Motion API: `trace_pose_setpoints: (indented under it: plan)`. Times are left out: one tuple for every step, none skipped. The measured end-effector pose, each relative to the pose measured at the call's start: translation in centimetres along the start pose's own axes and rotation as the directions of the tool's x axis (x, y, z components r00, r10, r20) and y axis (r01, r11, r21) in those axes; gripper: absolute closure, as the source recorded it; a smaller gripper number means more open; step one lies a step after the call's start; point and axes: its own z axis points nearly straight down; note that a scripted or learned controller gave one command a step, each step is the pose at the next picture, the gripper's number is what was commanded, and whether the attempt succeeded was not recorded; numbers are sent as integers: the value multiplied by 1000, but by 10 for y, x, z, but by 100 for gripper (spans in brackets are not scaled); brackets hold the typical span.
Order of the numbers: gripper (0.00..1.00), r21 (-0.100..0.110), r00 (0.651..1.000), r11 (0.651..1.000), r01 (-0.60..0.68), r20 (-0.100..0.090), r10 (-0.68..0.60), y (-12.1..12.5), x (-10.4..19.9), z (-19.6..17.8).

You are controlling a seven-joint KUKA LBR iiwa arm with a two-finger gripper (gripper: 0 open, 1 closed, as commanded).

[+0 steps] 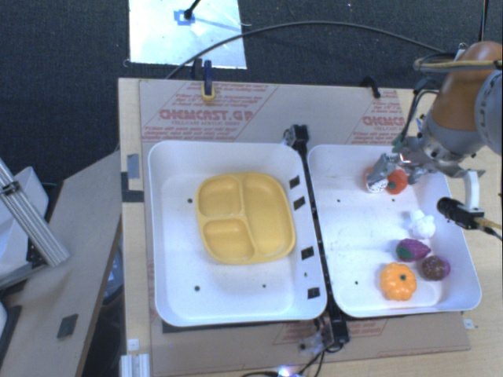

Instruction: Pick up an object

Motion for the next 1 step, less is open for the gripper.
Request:
trace_pose_setpoints:
  plan:
    - [0,-3,1000,1000,1,-2,-1,0,3,61]
